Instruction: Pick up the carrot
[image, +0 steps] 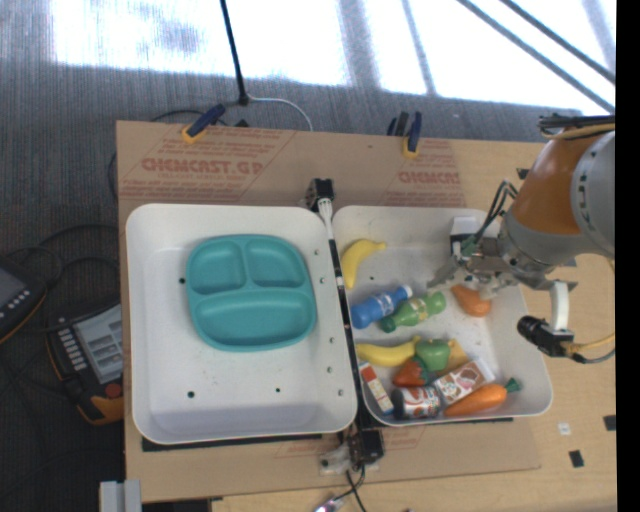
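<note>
Hovering over the right shallow white bin (535, 375), the gripper (470, 282) is seen; fingers' state cannot be told; the orange plastic carrot (480, 399) is left lying well apart.

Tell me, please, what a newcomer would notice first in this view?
Probably the teal divided tray, alone in the left bin. Then the bright toy food crowding the right bin, with the carrot at its near edge and the gripper over an orange piece.

looks like a robotics lab: brown cardboard sheet (300, 165) clamped over the bench, grey carpet (60, 150), loose cables, black electronics box (88, 345)
</note>
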